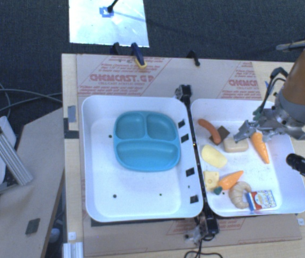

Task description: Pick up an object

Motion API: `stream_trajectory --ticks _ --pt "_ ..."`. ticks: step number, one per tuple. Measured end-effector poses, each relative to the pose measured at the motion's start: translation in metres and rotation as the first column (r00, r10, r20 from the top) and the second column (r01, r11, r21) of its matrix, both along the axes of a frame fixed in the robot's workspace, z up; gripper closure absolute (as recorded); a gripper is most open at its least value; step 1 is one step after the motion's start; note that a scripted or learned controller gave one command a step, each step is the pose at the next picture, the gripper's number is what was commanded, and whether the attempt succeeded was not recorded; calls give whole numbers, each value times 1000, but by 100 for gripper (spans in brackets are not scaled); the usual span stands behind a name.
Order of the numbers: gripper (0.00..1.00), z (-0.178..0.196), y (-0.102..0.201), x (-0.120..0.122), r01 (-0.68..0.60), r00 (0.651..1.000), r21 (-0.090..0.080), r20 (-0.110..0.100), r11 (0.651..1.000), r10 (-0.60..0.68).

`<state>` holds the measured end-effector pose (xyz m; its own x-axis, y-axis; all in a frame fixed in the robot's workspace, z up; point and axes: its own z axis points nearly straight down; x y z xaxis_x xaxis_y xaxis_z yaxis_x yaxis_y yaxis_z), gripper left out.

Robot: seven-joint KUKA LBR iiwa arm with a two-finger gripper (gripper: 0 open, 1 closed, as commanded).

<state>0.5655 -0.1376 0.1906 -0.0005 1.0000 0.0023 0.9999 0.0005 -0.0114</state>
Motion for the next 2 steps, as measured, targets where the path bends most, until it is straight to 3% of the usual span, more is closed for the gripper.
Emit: stream_trajectory --ticks 1,2 --pt "0 7 0 3 -3 1000 -2 12 1000 3" --pt "0 -36 -4 2 -1 1000 -2 10 1000 1"
